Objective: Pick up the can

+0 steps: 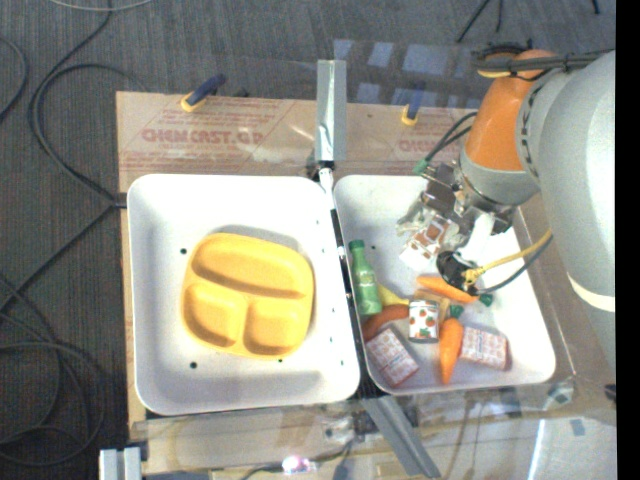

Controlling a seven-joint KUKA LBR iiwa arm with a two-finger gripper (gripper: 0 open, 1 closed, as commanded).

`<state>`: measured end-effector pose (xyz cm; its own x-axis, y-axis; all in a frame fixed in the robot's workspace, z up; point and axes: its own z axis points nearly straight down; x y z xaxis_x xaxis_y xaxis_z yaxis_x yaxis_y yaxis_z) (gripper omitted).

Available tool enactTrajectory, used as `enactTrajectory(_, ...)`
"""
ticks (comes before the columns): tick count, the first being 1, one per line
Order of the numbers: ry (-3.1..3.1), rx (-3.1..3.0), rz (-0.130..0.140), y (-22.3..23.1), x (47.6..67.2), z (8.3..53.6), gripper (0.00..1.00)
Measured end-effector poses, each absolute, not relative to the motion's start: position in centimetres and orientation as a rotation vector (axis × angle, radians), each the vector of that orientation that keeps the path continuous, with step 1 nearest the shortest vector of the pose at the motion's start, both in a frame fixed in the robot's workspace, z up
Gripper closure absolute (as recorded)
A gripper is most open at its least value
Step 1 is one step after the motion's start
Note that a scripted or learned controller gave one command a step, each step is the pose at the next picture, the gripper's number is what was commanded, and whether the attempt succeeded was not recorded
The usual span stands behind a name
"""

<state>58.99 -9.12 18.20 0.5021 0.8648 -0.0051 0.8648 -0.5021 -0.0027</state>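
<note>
- The gripper (440, 230) sits low over the far part of the right bin (535, 368), with the orange-banded arm (500, 128) coming in from behind it.
- Honestly can't tell if the gripper is open or closed; it's a jumble of metal and cables from this angle, and nothing clearly shows as held.
- The can (423, 320), a small white one with red print, is nearer the camera than the gripper and clearly apart from it.
- A carrot (445, 288) lies between the gripper and the can; a second carrot (450, 346) is just right of the can.
- A green bottle (362, 278) lies left of the gripper along the bin wall.
- Two reddish packs (390, 356) (483, 346) sit beyond the can at the near edge.
- Well left of the gripper, the left bin (150, 368) holds a yellow divided tray (250, 293).
</note>
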Motion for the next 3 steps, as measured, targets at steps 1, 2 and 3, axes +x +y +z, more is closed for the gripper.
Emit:
enactTrajectory(1,1.391,2.815,-0.011,-5.0,63.0,22.5,1.0)
enactTrajectory(2,0.902,3.006,-0.01,2.9,62.1,28.1,1.0)
enactTrajectory(3,0.47,3.106,-0.011,9.4,57.9,27.3,1.0)
